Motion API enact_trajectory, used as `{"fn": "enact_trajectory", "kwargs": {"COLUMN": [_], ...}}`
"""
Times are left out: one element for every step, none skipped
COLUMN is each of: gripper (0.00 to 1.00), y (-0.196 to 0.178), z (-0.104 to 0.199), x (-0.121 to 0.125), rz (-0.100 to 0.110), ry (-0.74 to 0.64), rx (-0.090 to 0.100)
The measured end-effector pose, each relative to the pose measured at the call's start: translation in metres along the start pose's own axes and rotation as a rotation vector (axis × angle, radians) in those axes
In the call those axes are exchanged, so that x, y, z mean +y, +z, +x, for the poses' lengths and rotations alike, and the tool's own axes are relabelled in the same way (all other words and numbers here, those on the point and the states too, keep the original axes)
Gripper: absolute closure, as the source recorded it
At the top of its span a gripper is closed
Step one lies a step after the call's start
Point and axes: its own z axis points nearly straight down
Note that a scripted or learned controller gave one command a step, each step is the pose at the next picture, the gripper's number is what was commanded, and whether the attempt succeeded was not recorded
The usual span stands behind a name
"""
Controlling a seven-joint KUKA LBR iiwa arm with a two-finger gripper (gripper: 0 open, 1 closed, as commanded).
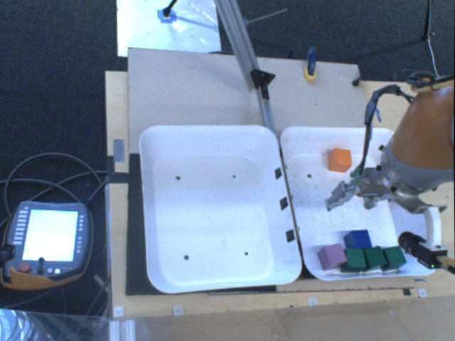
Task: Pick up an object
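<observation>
Beside fingers (340,196): perhaps three green blocks (370,258).

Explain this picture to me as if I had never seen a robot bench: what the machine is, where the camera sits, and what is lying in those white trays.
A single camera fixed above the bench looks down at a slant. The grey and orange shape on the right is a robot arm; its job is to pick up an object. At its tip is a gripper, a metal hand with two fingers, hanging over the right tray. Nothing shows between its fingers. In that tray lie an orange block near the back, and along the front edge a pink block, a blue block and two green blocks. The left tray sits alongside. The screen on the floor at far left is a handheld controller.
</observation>
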Motion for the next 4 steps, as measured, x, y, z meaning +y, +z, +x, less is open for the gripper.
{"fn": "enact_trajectory", "kwargs": {"gripper": [0.00,0.00,0.00,1.00], "y": [0.000,0.061,0.114,0.100], "z": [0.000,0.002,0.002,0.002], "x": [0.000,0.004,0.003,0.006], "rz": [-0.001,0.005,0.005,-0.003], "ry": [0.000,0.001,0.002,-0.001], "rx": [0.000,0.000,0.000,-0.001]}}
